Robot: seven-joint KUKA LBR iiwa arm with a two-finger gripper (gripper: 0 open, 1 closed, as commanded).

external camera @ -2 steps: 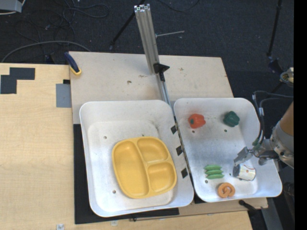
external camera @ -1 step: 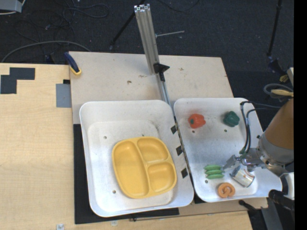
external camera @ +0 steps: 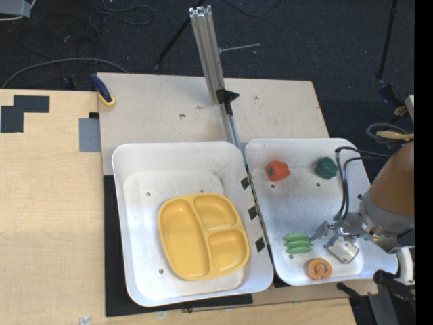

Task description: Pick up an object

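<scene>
1. Reaches in from the right as a grey arm (external camera: 383, 212) with an orange band (external camera: 400, 179) above the wrist, bent low over the near right part of the right-hand shallow white bin (external camera: 298, 149).
2. Ends in a metal claw (external camera: 321, 234) pointing leftward, close above the bin floor.
3. Impossible to tell whether the claw is spread or closed.
4. Just left of the claw tip: a small green ridged plastic piece (external camera: 296, 242), flat on the bin floor. Unclear whether touching the claw or narrowly apart from it.
5. In the same bin: a round orange ring-shaped toy (external camera: 318, 269) near the front rim, just below the claw. Well apart, towards the back: a red rounded toy (external camera: 277, 170) and a dark green lump (external camera: 326, 168).
6. In the left-hand white bin (external camera: 135, 161): a yellow three-compartment plastic tray (external camera: 203, 234), lying flat, far from the claw.
</scene>
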